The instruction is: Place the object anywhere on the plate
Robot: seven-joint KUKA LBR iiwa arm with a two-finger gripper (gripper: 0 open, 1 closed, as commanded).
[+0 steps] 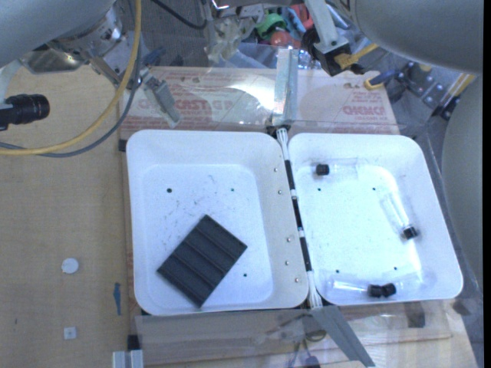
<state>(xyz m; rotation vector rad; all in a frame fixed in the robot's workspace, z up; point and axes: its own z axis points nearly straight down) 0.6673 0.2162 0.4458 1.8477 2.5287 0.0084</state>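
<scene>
A dark grey ribbed rectangular plate (202, 260) lies flat and turned at an angle in the near part of the left bin (149, 156). In the right bin (430, 175) lie three clear tubes with black caps. One tube (337, 167) is at the far left, one (397, 217) by the right wall, one (364, 288) along the near wall. My gripper (221, 38) hangs high beyond the far edge of the bins, above the clutter there, far from the plate and the tubes. Nothing shows between its fingers.
A cardboard sheet (230, 102) with red print lies behind the bins, with an upright metal strip (285, 83) at its middle. A yellow cable (107, 121) loops over the bench at far left. Grey arm segments fill the top corners.
</scene>
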